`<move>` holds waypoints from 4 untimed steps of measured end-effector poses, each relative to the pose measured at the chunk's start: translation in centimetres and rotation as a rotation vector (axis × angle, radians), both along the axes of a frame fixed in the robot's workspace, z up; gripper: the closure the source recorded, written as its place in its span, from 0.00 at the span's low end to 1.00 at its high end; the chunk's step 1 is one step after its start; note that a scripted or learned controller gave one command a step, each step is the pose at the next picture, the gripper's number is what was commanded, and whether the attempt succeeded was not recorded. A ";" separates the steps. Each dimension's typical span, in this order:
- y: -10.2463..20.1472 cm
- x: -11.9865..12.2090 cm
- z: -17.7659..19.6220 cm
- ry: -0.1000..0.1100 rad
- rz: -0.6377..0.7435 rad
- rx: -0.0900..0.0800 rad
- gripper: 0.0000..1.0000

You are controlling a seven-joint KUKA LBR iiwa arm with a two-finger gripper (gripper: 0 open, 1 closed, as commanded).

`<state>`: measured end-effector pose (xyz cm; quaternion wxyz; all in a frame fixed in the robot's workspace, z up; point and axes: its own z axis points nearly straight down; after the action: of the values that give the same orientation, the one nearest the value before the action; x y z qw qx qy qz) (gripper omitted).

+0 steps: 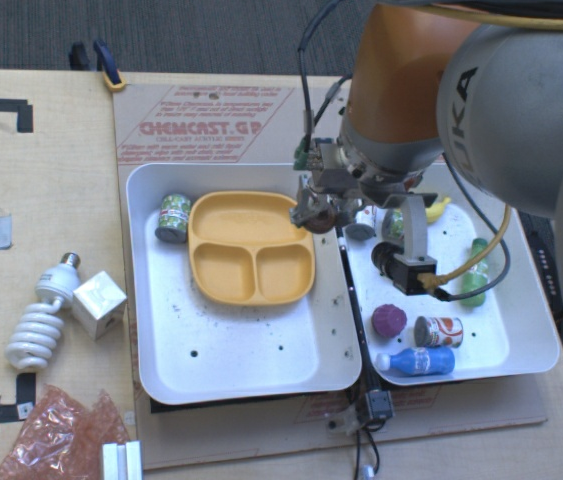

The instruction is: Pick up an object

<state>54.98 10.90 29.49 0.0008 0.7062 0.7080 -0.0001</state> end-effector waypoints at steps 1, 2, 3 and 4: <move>-0.7 -2.8 0.9 0.001 -0.002 0.000 1.00; -4.2 2.2 1.4 0.001 -0.002 0.000 1.00; 2.3 2.6 -0.2 0.002 -0.001 0.000 1.00; 3.6 6.9 -2.0 0.001 0.000 -0.001 1.00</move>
<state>61.91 14.53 27.52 0.0005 0.7063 0.7079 -0.0009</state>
